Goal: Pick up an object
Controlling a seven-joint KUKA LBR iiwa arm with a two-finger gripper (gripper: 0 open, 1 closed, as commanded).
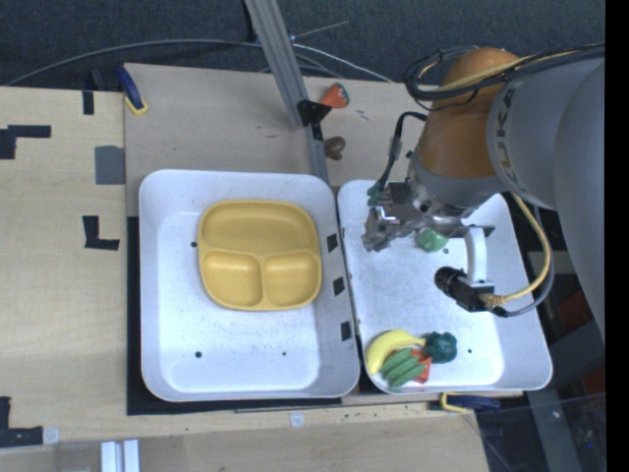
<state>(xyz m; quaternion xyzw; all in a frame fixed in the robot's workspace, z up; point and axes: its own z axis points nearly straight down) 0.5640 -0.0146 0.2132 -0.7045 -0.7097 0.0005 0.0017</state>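
Overhead, low over the far left part of the right bin (521, 362): gripper (378, 236), metal fingers (374, 239) pointing down near the bin's left wall. Cannot tell how far apart, nor whether anything sits between them. Just to the right, partly under the wrist: a small green object (430, 240), too hidden to name. Above, orange band (462, 126) and grey arm (560, 146) coming in from the right, with a black cable fitting (460, 287) and yellow cable (536, 264) looping below. Well apart, at the near edge of the same bin: a cluster of toy food touching one another, namely a yellow banana (390, 343), green pieces (403, 365), a dark green broccoli-like piece (442, 346) and a bit of red (425, 369). Beside, in the left bin (157, 293): a yellow divided plate (260, 254), three compartments, lying flat. Beyond both bins, on the wooden bench (197, 116): a grey pole (280, 42) and an orange clip (336, 94).
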